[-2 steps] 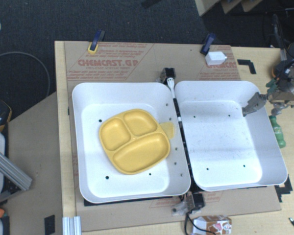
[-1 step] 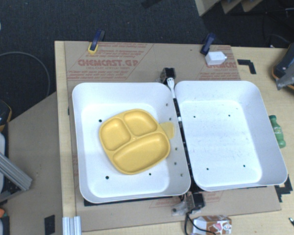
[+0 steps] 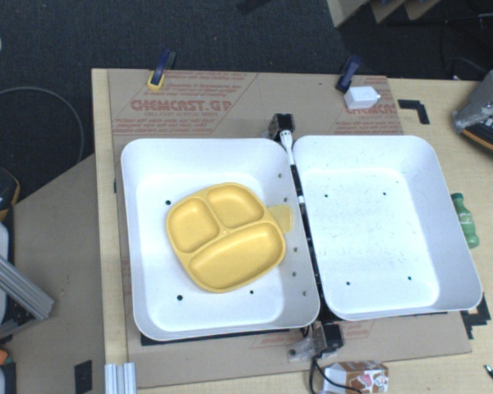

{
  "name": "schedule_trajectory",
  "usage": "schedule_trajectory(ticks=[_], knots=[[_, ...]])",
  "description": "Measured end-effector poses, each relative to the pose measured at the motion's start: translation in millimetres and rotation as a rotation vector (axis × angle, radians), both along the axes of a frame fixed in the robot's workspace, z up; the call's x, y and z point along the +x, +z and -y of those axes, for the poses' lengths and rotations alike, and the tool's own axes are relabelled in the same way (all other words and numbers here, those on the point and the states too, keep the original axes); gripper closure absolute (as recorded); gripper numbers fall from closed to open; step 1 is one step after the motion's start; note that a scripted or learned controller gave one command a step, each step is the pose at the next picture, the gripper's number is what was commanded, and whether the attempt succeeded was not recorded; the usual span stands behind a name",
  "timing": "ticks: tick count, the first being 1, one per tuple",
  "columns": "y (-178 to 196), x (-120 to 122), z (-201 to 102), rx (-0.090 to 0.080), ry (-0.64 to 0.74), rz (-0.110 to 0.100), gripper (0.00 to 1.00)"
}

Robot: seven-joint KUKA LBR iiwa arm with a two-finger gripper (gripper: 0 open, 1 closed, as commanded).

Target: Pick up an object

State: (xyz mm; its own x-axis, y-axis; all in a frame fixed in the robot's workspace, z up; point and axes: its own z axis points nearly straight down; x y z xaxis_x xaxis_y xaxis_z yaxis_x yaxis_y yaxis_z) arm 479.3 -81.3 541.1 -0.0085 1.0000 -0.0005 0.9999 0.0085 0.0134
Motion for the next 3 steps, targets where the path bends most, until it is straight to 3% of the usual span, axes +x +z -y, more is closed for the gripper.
schedule_trajectory(ticks=[1,2,3], knots=[[5.6,1.1,3.6,-0.002,-0.007,-0.006,1.00],[-119.8,-0.8,-7.5,0.002,-0.009,-0.027,1.00],[-243.4,-1.6,-6.1,0.002,-0.010,-0.028,1.00]])
